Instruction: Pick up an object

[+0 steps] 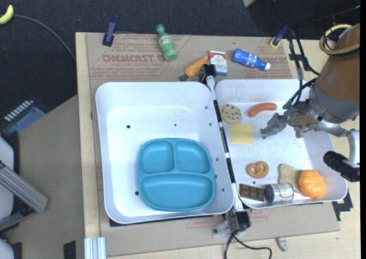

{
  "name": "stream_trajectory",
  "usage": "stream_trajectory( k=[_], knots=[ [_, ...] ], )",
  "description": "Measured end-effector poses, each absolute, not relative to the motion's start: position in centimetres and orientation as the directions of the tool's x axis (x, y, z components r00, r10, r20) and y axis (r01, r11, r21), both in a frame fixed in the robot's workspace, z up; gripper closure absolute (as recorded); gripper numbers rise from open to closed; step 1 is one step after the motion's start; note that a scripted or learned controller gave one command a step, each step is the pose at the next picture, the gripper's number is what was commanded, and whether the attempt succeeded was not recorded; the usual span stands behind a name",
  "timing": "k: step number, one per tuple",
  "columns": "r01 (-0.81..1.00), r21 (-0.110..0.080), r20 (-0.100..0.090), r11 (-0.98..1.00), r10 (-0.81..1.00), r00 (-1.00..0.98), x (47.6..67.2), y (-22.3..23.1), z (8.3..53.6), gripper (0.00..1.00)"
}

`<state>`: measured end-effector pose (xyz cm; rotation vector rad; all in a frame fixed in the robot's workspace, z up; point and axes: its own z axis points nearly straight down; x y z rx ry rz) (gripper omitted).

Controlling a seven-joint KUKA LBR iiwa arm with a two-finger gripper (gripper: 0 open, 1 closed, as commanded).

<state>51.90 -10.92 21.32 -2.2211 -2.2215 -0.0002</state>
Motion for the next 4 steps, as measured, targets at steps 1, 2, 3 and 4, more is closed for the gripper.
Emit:
stream_trajectory(
  k=[1, 2, 3, 4],
  knots=[
    [1.000, 0.001, 0.000, -0.001, 1.000, 0.001, 51.2, -10.8, 8.4, 0.00],
    [1.000, -0.002, 0.001, -0.001, 1.000, 0.001, 47.9, -9.9, 8.5, 0.00],
    [1.000, -0.001, 0.001, -0.001, 1.000, 0.001, 47.9, -9.9, 9.4, 1.00],
    [1.000, 0.001, 0.001, 0.002, 1.000, -0.002, 49.9, -2.5, 21.2, 1.00]
  ],
)
